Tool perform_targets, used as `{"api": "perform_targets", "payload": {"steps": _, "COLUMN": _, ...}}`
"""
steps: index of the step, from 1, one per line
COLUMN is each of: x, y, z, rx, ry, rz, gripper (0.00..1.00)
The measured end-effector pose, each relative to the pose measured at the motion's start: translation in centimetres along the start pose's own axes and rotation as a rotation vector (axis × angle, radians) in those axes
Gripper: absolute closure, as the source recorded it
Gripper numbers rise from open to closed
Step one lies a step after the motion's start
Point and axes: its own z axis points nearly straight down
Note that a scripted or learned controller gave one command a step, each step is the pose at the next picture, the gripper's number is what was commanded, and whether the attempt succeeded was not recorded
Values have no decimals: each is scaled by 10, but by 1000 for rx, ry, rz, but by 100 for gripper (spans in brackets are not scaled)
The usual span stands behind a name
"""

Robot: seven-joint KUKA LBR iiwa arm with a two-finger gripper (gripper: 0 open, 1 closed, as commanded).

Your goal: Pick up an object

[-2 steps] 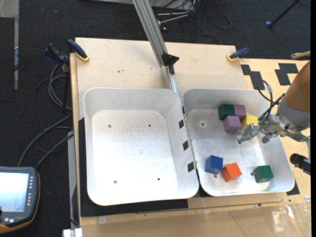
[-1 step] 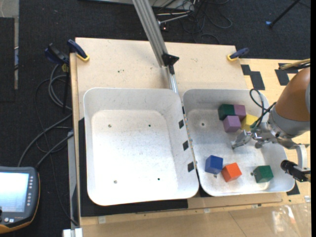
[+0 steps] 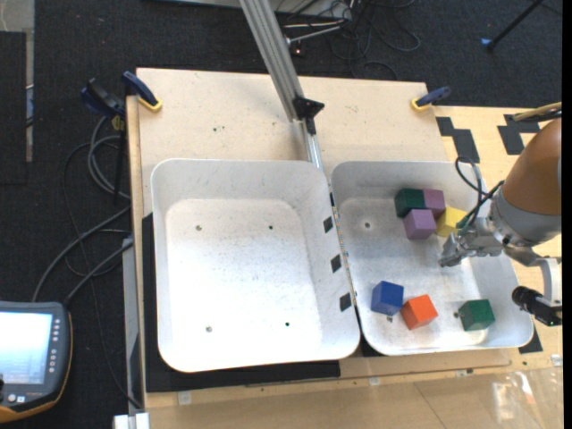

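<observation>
Yellow block (image 3: 453, 217) sits just beside the end effector (image 3: 450, 256), whose grip state is unclear.

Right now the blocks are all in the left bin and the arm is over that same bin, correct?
Not quite: the camera view shows the blocks, such as the blue block and orange block, in the right bin. The arm is indeed over that same bin.

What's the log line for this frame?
gripper: in right bin, beside yellow block | grasp: none seen | left bin: no blocks
</observation>
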Motion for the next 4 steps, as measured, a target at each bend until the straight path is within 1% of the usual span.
{"api": "perform_targets", "payload": {"steps": 1, "x": 2, "y": -1, "z": -43, "rx": -2, "ry": -1, "rz": -2, "gripper": 100}}
{"api": "perform_targets", "payload": {"steps": 2, "x": 9, "y": -7, "z": -96, "rx": -4, "ry": -1, "rz": -3, "gripper": 100}}
{"api": "perform_targets", "payload": {"steps": 3, "x": 19, "y": -5, "z": -147, "rx": -5, "ry": -1, "rz": -5, "gripper": 100}}
{"api": "perform_targets", "payload": {"steps": 4, "x": 19, "y": -3, "z": -185, "rx": -4, "ry": -1, "rz": -4, "gripper": 100}}
